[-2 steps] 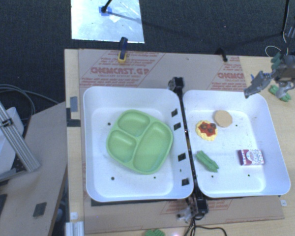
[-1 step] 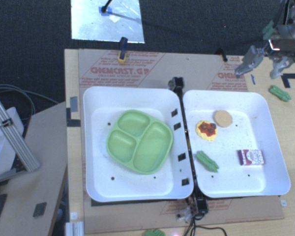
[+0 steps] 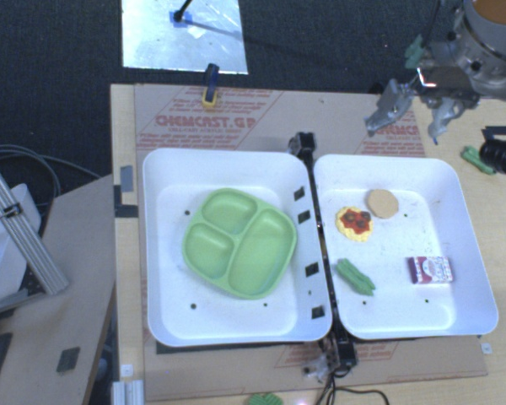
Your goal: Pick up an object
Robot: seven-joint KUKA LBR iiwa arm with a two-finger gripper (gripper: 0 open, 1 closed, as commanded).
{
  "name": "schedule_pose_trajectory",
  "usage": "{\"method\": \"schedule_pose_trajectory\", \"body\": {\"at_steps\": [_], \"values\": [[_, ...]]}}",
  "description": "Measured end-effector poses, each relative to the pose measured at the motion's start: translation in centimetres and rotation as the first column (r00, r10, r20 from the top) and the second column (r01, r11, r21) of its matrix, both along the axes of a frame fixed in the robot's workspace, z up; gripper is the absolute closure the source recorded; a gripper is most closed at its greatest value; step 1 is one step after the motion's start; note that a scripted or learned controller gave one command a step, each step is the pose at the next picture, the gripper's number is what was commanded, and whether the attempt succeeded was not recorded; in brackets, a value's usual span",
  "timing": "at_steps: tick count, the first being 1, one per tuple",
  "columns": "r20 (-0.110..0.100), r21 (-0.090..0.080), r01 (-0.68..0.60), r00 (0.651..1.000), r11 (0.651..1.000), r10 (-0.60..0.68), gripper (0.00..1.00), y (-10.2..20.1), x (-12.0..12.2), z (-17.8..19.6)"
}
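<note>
A pale wooden surface (image 3: 236, 112) stood over dark carpet and carried two shallow white bins side by side. In the camera view, the left bin (image 3: 164, 251) held a green divided plate (image 3: 239, 243). The right bin (image 3: 468, 260) held four small things: a tan round cookie (image 3: 382, 202), a yellow pizza slice (image 3: 355, 223) touching it on the left, a green bean pod (image 3: 355, 276) nearer the divider, and a red and white packet (image 3: 429, 270) well apart to the right.

The claw (image 3: 415, 118) hung above the far rim of the right bin, its two fingers spread apart with nothing between them.

All four looked like light toy food, probably stiff plastic and somewhat slick. The packet seemed the easiest choice: boxy, isolated, best pinched across its short sides. The flat cookie and slice offered little edge.
</note>
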State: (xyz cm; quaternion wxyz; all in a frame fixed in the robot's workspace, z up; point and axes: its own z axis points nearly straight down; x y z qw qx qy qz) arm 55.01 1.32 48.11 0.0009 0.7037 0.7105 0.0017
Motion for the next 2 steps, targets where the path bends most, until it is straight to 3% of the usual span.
{"method": "schedule_pose_trajectory", "body": {"at_steps": [1, 2], "values": [[0.004, -0.002, 0.001, 1.000, 1.000, -0.001, 1.00, -0.3, 0.1, 1.2], [-0.017, -0.001, -0.001, 1.000, 1.000, 0.001, 1.00, 8.3, -2.7, -17.8]]}}
